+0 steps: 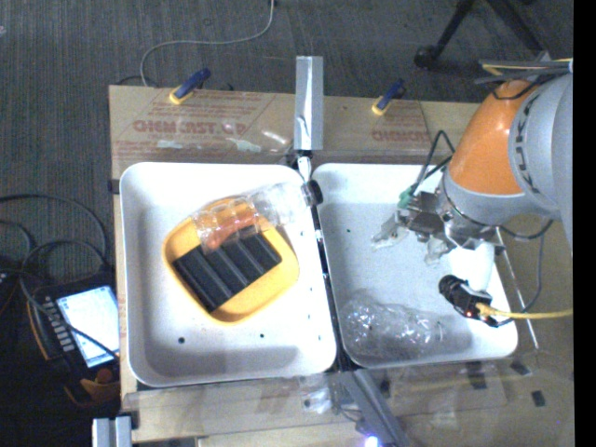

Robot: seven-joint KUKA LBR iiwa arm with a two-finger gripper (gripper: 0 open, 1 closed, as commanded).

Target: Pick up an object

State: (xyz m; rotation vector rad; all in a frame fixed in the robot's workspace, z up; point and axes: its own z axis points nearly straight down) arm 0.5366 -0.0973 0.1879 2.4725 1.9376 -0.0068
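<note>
In the left bin (149, 343) lies a yellow tray-shaped object (279, 282) with a black ribbed insert (228, 266). A clear plastic packet with something orange inside (233, 217) rests on its far edge. A crumpled clear plastic piece (386, 324) lies near the front of the right bin (358, 222). My gripper (408, 245) hangs over the right bin's far right part, above bare bin floor and well behind the clear plastic piece. It is open with nothing between its fingers.
The grey and orange arm (507, 152) covers the right bin's far right corner. A black connector with a yellow cable (466, 298) hangs by the right wall. A metal post (308, 101) stands behind the divide between the bins.
</note>
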